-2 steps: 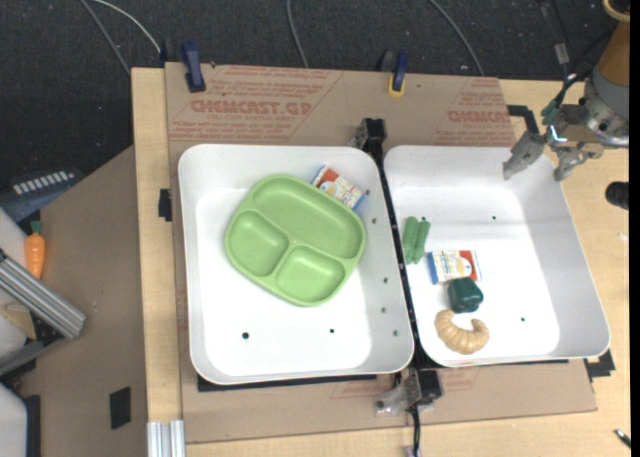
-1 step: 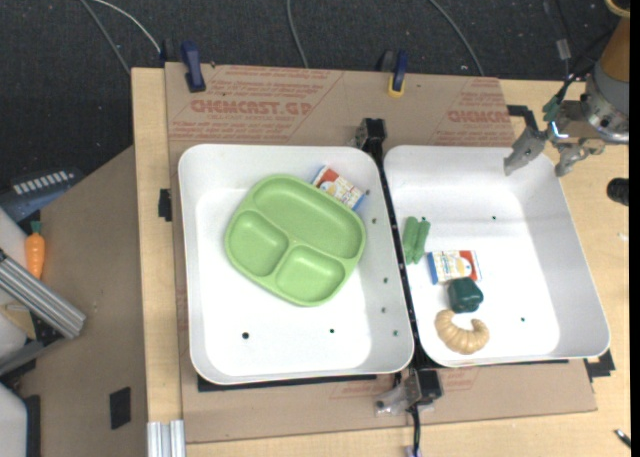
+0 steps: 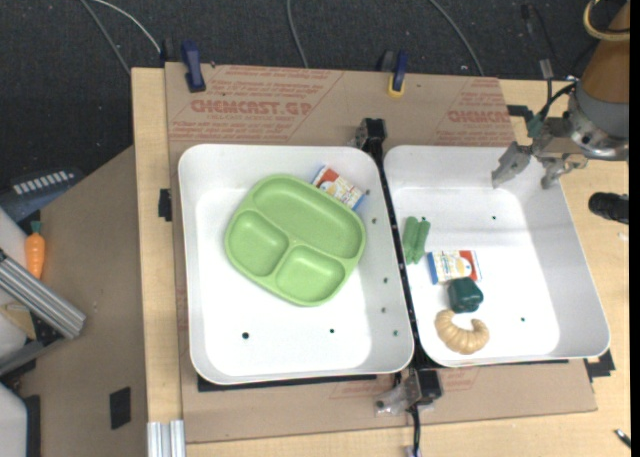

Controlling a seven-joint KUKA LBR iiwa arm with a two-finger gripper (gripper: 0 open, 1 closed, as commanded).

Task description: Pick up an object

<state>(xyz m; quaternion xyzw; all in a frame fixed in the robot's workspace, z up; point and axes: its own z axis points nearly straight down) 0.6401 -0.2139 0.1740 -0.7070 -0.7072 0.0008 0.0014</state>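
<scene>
- End effector (image 3: 527,170) spread wide, holding nothing, above the right bin's (image 3: 545,330) far edge.
- Croissant (image 3: 461,332) lies crosswise, ends curling toward the far side.
- Green block (image 3: 415,239) lies lengthwise, near-to-far.

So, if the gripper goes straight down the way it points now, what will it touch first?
Most likely the bare white floor of the right bin near its far corner. The gripper hangs there, open, with no object under it, though depth is hard to judge.

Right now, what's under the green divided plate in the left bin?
A small colourful box pokes out from beneath the green divided plate at its far right rim. Anything else beneath stays hidden.
</scene>
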